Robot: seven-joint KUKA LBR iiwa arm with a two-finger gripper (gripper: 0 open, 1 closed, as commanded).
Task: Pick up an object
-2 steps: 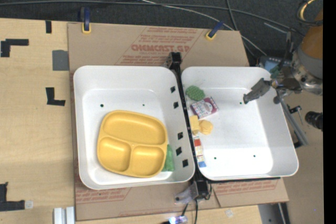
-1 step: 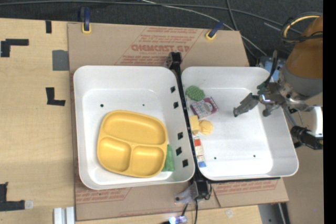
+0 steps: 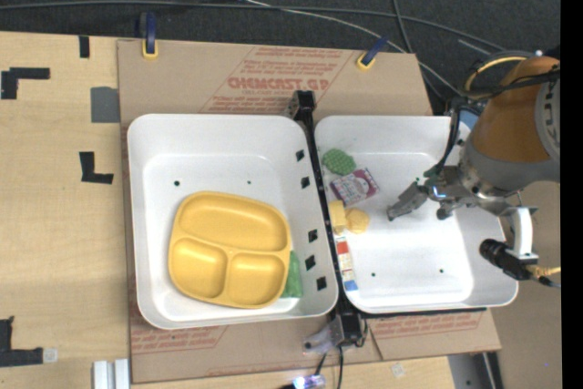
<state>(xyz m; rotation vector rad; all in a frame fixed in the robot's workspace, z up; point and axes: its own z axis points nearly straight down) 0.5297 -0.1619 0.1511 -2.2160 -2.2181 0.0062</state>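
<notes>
The gripper (image 3: pixel 407 202) hung over the middle of the right bin (image 3: pixel 455 287), its dark fingers pointing left toward the clutter along the divider; whether they were spread or pressed together could not be told from this slanted view, and nothing showed between them. Just left of the tips, a little apart from them, lay a small pink-and-white packet (image 3: pixel 353 186), and above that a green round piece (image 3: pixel 339 161) near the bin's upper left corner. Below the packet sat a small yellow lump (image 3: pixel 356 220), touching or almost touching a yellow stick-like thing (image 3: pixel 338 215) that lay along the divider, with a white, red and blue tube or box (image 3: pixel 345 261) continuing down the same edge. Behind the gripper the grey arm (image 3: pixel 510 164) with its orange band came in from the right. The left bin (image 3: pixel 155 150) held a yellow divided plate (image 3: pixel 231 249) with three sections, and a green scrap (image 3: pixel 293 276) was tucked against the plate's right edge. Both bins rested on a cardboard sheet (image 3: pixel 273 77) on the wooden bench (image 3: pixel 55 223).
</notes>
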